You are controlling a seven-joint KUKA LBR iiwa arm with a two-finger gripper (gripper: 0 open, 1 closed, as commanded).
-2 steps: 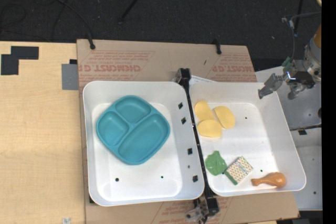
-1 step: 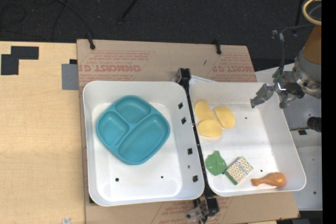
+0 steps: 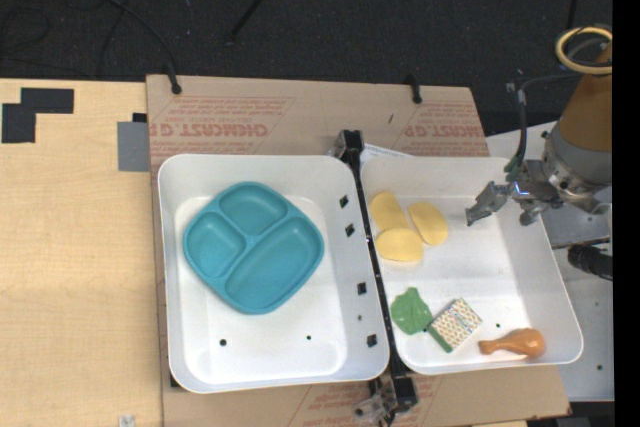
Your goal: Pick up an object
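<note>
Taking the black divider (image 3: 360, 245) between my two shallow white bins as the landmark, I read the scene from left to right. Left of the divider, in the left bin (image 3: 190, 355), lies a teal plastic plate with three compartments (image 3: 254, 246), flat and alone. Just right of the divider, in the right bin (image 3: 520, 285), sit three pale yellow rounded pieces (image 3: 405, 225), bunched and touching each other. Nearer the front, still close to the divider, is a green crumpled leaf-like toy (image 3: 409, 310), with a small patterned box (image 3: 455, 323) touching its right side. Farther right along the front wall lies an orange drumstick-shaped toy (image 3: 512, 344), apart from the rest.

My gripper (image 3: 490, 203) hangs over the right bin's back part, right of the yellow pieces and apart from them, carrying nothing; whether its fingers are spread I cannot tell.

Any of these would do. I judge the orange toy the cleanest target, since it stands free. I should come straight down over its thick end, straddle its narrow width, and keep clear of the bin wall.
</note>
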